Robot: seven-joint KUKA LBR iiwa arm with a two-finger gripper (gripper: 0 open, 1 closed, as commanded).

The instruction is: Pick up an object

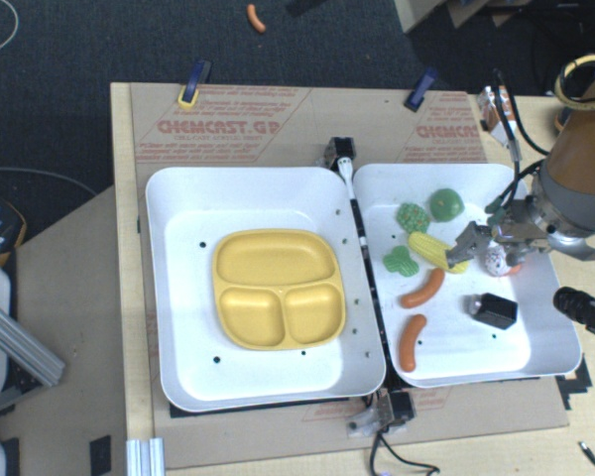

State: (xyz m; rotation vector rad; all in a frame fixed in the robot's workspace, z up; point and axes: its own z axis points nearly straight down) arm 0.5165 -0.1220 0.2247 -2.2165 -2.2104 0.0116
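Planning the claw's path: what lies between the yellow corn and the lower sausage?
In the camera view, the upper sausage lies on the slant between the corn and the lower sausage.

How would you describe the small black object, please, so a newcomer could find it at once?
Start at the right-hand white bin, the one that holds the toy food. Look toward its near right part, below the gripper. There lies the black block, the one dark, boxy item among coloured, rounded pieces.

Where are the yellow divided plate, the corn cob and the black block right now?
yellow divided plate [278, 288], camera view, on its central ridge, in the left bin.
corn cob [427, 250], camera view, mid-length of the cob, right bin.
black block [495, 310], camera view, its top face, right bin.
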